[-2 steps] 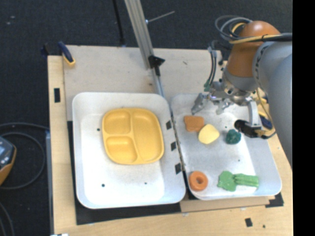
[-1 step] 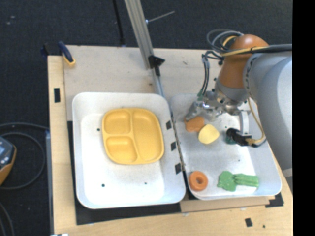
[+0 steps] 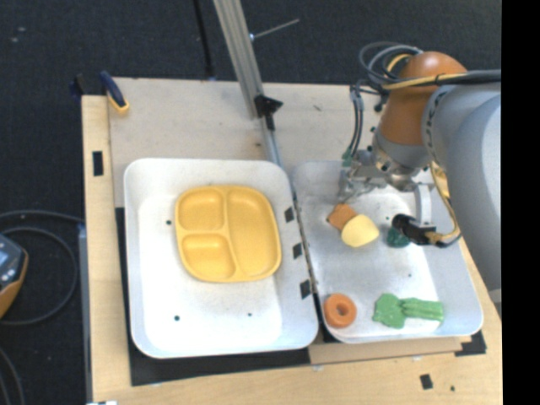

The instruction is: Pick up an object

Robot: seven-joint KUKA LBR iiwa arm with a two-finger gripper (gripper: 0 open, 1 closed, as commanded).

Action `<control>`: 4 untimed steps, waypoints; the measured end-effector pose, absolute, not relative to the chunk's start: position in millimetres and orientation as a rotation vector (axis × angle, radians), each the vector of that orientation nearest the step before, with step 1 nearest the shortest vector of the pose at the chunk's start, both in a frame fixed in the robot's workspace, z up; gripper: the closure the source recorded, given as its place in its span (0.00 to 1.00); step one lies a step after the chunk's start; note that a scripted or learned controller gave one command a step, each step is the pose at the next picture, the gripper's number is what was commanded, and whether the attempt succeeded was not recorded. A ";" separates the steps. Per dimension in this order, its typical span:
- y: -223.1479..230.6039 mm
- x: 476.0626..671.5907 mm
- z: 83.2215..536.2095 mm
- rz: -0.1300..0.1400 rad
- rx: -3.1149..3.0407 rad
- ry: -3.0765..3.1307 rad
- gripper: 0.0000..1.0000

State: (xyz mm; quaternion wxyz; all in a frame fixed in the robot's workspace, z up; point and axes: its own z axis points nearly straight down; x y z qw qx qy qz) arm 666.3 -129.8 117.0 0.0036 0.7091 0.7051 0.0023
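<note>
Across the pale wooden tabletop two shallow white bins sit side by side, with dark floor around and a slanted metal pole rising from the back edge. In the left bin lies a yellow divided plate, smooth plastic with rounded corners and three compartments, roughly centred. The right bin holds the small things. Near its front left corner lies an orange ring, doughnut-shaped. Further back, an orange-brown rounded piece touches a pale yellow, egg-like object. At the front right lies a green toy, knobbly at one end with a flatter stem. A small dark green item rests just right of the yellow object, beside black cabling.

The end effector hangs over the back of the right bin, just behind the orange-brown piece; whether it is spread or pressed together cannot be told from this angle, and nothing is seen between its tips. Above it sit the orange band and the grey arm, entering from the right.
</note>
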 end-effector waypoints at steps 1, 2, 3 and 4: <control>-124.5 670.1 180.1 0.008 2.214 2.220 1.00; -125.9 671.2 205.8 0.005 2.215 2.222 1.00; -79.8 661.8 202.5 0.002 2.214 2.227 1.00; -36.3 643.8 212.8 0.003 2.215 2.229 1.00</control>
